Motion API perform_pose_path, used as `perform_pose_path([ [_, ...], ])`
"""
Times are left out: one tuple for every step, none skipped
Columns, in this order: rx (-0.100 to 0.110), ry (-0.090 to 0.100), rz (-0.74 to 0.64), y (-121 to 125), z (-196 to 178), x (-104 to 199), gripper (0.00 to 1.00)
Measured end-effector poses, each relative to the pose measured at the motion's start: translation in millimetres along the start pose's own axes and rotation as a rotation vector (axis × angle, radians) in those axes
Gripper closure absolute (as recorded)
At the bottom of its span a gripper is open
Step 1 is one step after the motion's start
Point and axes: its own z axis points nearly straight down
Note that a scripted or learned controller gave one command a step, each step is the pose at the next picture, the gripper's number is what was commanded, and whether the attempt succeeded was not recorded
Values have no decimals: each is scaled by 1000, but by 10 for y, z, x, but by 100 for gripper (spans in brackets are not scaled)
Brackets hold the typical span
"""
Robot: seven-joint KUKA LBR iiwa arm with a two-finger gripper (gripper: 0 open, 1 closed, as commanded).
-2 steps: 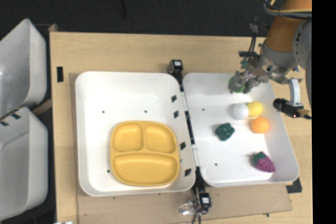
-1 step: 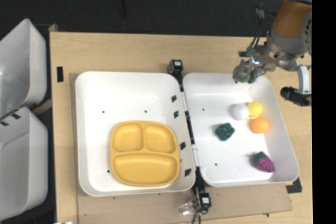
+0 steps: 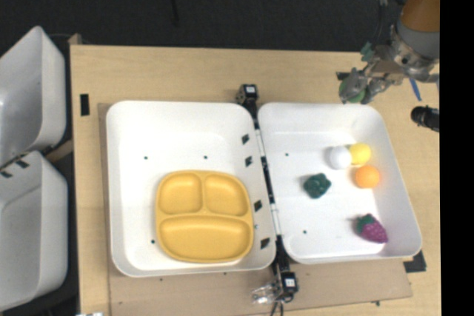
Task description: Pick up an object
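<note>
A pale wooden tabletop (image 3: 185, 74) carries two shallow white bins. The gripper (image 3: 361, 87) hovers over the right bin's (image 3: 326, 233) far edge; whether it is parted or closed, I cannot tell. The round orange ball (image 3: 366, 176) near the right wall lies untouched, so picking remains ahead.

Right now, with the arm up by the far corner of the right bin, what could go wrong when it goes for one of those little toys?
Two risks stand out. The white ball, yellow ball and orange ball sit bunched together, so reaching for one may knock the others away, and round things probably roll. The purple grape bunch lies close to the right bin's wall, which could block the gripper from closing around it.
</note>
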Motion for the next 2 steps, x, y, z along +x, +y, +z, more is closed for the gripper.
perform_pose_path([
  [8, 0, 2, -119, 166, 440, 100],
  [8, 1, 1, -259, 119, 951, 100],
])
